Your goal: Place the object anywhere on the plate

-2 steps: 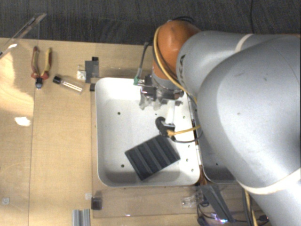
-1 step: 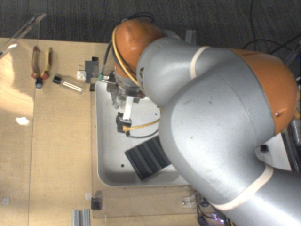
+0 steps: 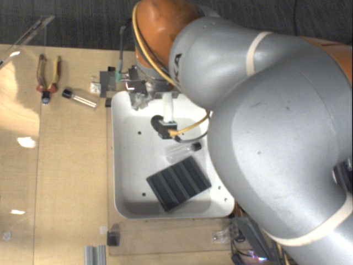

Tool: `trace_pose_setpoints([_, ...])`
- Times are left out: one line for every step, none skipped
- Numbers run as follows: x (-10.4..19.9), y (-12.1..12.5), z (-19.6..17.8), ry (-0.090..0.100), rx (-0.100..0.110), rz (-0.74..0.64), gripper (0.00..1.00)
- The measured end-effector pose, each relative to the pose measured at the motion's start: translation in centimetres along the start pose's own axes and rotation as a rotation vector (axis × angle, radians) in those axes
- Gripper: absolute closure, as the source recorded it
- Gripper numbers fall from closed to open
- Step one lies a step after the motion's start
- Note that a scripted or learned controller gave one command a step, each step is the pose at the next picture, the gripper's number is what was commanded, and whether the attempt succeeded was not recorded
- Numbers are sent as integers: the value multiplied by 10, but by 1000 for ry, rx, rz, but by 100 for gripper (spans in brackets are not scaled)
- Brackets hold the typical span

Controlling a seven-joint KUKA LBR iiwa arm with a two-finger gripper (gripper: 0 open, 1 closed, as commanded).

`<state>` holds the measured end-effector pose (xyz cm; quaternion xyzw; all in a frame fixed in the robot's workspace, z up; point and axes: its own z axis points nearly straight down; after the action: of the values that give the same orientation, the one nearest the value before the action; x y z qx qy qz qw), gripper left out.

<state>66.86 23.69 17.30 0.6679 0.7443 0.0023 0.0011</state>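
Observation:
A white bin [image 3: 124,164] lies in the middle of the camera view. A black ribbed rectangular slab [image 3: 178,183] lies flat in its near half, turned at an angle. Just beyond the slab rests a small clear plastic piece [image 3: 182,149]. My gripper [image 3: 138,96] hangs over the bin's far left corner, below the orange band of the wrist. The bulky grey arm hides the bin's right side and everything to the right of it.
Red-handled pliers [image 3: 48,76] and a small clear vial with a black cap [image 3: 80,97] lie on the wooden bench left of the bin. Small fixtures [image 3: 113,237] sit near the bench's front edge. The bench left of the bin is otherwise bare.

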Motion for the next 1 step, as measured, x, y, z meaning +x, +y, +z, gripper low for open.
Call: trace_pose_setpoints([-18, -1, 76, 0, 0, -224, 100])
